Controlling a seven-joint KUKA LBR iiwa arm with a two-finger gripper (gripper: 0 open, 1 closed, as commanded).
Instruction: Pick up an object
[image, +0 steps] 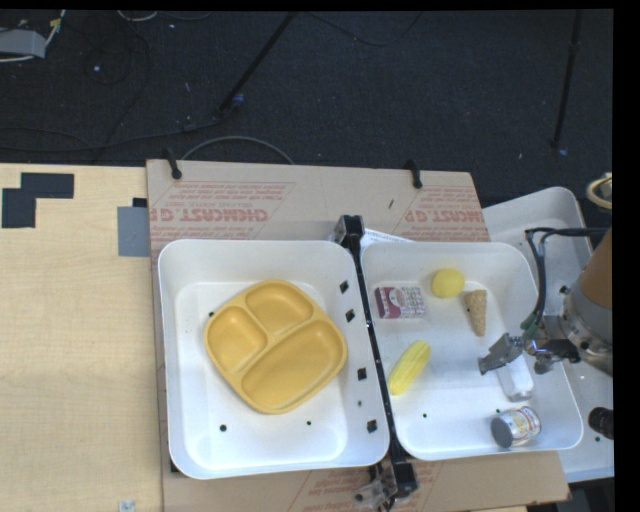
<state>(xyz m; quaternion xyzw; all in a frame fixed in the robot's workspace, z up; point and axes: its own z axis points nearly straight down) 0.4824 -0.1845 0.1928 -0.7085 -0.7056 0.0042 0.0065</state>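
Observation:
The right bin (545, 300) holds several small objects. A pink-and-white packet (399, 301) lies near its left wall, with a yellow ball (448, 283) and a tan cone (476, 310) to the right of it. Lower down a yellow corn cob (408, 367) lies at a slant. A small silver can (515, 426) rests on its side in the near right corner. My gripper (510, 365) reaches in over the bin's right side, just above the can and below right of the cone. I see nothing held in it.
The left bin (185, 400) holds a yellow divided plate (276, 345). A black divider (366, 350) runs between the two bins. Cardboard (300, 205) lies under them, and the wooden bench top (70, 350) spreads to the left.

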